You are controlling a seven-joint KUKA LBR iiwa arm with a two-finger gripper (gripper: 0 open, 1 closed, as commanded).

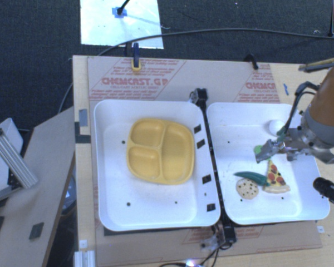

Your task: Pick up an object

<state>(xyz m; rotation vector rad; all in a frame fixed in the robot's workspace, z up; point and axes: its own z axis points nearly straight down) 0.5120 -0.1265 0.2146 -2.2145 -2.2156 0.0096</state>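
- Gripper [265,151] first: I see my grey two-finger tool hanging low over the right shallow white bin [306,213], reaching in from the right on the grey arm with the orange band [328,102].
- From this slant I can't tell whether its tips are apart or together; nothing shows between them, so I'm calling it empty-handed for now.
- Nearest target, I reckon, is the toy pizza slice with red toppings [275,178], lying just below and a touch right of the tool tip in the picture, near it but apart.
- Its long axis runs roughly up-and-down the frame, narrow point up toward the tool, crust end down.
- Beside it on the left, the dark green leaf-shaped piece [251,177] stretches sideways, its right end touching or nearly touching the slice; I can't tell which.
- Round tan speckled cookie [247,189] sits just under the leaf.
- Small white ball [274,127] rests above the tool, close to the arm.
- Yellow three-compartment plastic plate [160,151] sits in the left white bin [108,204], well apart.
- My judgement: a short drop toward the frame's bottom puts me on the slice, closing across its narrow width.
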